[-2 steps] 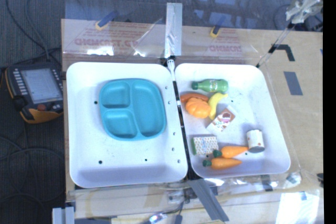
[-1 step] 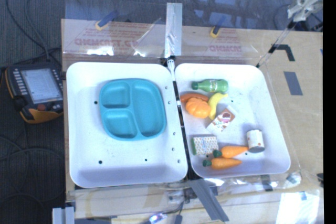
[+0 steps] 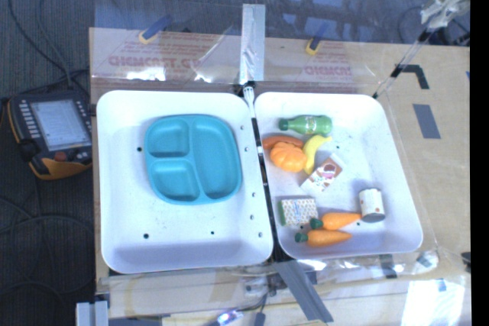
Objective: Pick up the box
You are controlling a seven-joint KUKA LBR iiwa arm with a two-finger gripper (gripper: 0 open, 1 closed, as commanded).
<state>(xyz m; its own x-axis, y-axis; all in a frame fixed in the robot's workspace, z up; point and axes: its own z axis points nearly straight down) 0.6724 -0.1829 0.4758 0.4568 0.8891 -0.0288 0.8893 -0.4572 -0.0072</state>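
In the right bin point(image 3: 397, 164), a small white box point(image 3: 324, 174) lies near centre, a banana point(image 3: 313, 150) at its eleven o'clock, a can point(image 3: 371, 204) at its four o'clock; the claw's state cannot be told.

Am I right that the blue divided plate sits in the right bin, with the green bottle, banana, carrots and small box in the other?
Not quite. The camera view shows the blue divided plate in the left bin, not the right. The green bottle, banana, carrots and small box all lie in the right bin, as you said.
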